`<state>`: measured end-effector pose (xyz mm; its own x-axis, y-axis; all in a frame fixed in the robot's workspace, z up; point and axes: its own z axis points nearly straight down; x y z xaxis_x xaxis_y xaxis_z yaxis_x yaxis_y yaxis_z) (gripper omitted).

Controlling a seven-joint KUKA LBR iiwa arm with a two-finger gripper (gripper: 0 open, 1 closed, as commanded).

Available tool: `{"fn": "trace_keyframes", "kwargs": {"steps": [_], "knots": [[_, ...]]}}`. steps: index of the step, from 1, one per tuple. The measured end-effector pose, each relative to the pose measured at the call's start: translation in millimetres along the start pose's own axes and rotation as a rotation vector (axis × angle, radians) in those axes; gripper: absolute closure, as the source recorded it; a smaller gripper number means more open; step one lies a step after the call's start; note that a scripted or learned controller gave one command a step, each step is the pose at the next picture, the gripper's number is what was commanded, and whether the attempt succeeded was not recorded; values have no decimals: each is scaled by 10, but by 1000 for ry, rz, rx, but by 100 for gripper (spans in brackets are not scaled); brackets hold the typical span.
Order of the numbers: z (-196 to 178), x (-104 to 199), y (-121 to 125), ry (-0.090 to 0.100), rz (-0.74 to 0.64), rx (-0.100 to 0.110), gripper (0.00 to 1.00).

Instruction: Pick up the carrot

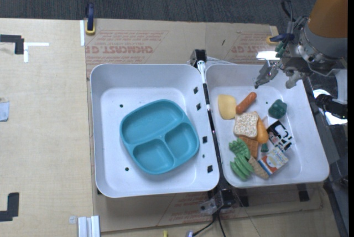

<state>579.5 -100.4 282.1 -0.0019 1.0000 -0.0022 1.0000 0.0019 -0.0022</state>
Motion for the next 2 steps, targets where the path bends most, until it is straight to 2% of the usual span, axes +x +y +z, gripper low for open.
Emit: {"fn": "trace_keyframes", "kwargs": {"steps": [1,2], "knots": [[1194,-333,-96,1,21,2,0],[1794,-475,-282,1,-6,-5,0]]}}
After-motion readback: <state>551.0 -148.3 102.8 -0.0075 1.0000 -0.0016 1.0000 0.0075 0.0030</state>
